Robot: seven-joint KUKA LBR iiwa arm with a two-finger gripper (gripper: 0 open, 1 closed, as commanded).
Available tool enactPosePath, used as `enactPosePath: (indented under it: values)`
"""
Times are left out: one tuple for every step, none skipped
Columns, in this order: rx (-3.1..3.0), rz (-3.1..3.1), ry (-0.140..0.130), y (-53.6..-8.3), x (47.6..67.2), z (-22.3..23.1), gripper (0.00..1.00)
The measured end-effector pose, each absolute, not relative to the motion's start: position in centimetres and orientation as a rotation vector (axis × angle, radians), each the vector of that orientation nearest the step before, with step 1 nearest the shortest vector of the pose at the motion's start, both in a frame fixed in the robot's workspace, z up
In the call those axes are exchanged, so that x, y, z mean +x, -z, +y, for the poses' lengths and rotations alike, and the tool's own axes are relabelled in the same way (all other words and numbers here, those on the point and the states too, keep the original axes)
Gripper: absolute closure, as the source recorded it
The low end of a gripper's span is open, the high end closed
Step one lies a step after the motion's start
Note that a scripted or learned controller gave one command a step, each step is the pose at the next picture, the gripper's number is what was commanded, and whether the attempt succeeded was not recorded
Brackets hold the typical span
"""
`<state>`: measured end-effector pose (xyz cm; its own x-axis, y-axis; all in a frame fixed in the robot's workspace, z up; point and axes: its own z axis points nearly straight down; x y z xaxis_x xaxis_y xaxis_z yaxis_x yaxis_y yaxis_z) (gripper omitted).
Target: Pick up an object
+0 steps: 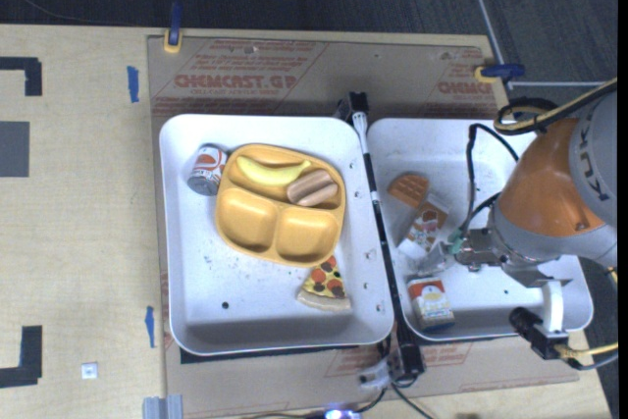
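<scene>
The arm's orange band (554,186) sits over the right bin (491,137), and everything below is placed from that bin. The gripper (442,250) reaches down into its middle, pointing toward the divider shared with the left bin (186,309); whether its claw is wide, narrow or closed on anything cannot be told, since the tip is small and blurred against the clutter. Right at that tip lies a small white carton (424,231) with red printing on its face, tilted, touching or nearly touching the gripper; contact cannot be confirmed. Toward the back of the right bin, just behind the carton, rests an orange-brown wedge (408,188) like a slice of toast or cheese. Near the front wall of the bin stands a small box (430,300) with a red top panel and a paler lower face, apart from the gripper. Across the divider, the left bin holds a yellow divided plate (260,226) carrying a banana (267,170) and a hot dog (312,189) in its rear compartment, a small can (205,169) lying beside the plate at the far corner, and a pizza slice (325,285) just in front of the plate. Both bins rest on a cardboard sheet (235,74).
</scene>
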<state>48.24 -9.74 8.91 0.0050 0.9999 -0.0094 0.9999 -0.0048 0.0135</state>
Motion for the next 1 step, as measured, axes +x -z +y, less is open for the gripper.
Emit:
enactPosePath:
  values:
    - [2.216,2.204,-0.004,-8.91,48.25,-9.69,0.00]
